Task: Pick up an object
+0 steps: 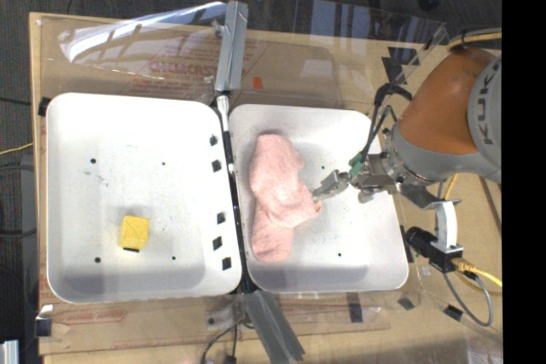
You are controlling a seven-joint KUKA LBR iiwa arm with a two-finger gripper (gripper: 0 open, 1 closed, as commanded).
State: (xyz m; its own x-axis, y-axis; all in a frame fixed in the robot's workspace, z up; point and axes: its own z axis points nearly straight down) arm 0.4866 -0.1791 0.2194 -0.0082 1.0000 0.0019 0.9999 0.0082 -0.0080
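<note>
Pink cloth (277, 196) lies bunched in the right bin (375, 268), stretched along that bin's left wall from near the top edge down toward the bottom edge, with its lower end folded into a paler lump.

Starting at the far left: the left bin (77, 124) carries a small yellow block (134, 232), sitting toward its bottom edge, left of centre and well apart from everything else. A few dark specks dot that bin's floor. Moving across, a grey metal bar (229, 47) runs up from the seam between the two bins toward the bench's top edge, and a clear plastic sheet (136, 34) glints along that same edge.

Now the right bin: the gripper (328, 185) comes in low and nearly level from the right, its tip at the cloth's right edge, about halfway down the fabric. Whether the fingers are apart or pinched on the fabric, I cannot tell; they are too small and blurred.

Behind it, the arm (444, 119) leans in over the right bin's right edge, orange band bulging above the grey wrist, with cables trailing toward the bench's bottom right corner.
</note>
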